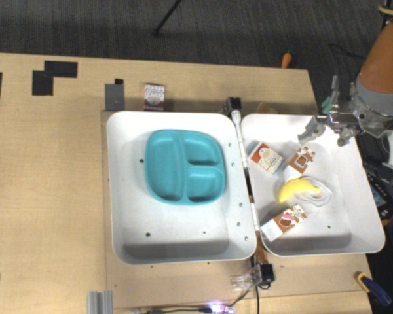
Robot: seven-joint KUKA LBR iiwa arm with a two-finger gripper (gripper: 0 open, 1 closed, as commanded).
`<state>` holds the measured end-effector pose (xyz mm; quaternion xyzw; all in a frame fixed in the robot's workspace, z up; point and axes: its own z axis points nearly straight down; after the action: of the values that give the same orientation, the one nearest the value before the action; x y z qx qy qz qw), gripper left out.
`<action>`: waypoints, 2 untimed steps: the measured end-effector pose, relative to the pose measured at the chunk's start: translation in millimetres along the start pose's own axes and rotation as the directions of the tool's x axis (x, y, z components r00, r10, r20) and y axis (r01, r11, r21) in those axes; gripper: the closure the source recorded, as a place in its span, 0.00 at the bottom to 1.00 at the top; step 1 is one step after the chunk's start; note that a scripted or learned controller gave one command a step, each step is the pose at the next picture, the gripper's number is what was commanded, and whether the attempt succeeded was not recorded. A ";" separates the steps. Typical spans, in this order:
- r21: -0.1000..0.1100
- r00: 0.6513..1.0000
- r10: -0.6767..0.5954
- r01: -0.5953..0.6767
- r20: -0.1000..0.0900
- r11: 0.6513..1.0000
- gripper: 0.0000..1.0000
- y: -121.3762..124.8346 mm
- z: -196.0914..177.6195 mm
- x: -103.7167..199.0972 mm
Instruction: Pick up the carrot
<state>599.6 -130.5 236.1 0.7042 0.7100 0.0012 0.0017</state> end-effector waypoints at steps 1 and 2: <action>0.004 0.961 0.276 -0.276 -0.003 0.961 0.00 -35.9 -6.8 75.4; 0.003 0.938 0.347 -0.347 0.000 0.938 0.00 -58.4 -26.3 74.8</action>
<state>540.4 -56.1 262.1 0.8185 0.5746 0.0007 0.0001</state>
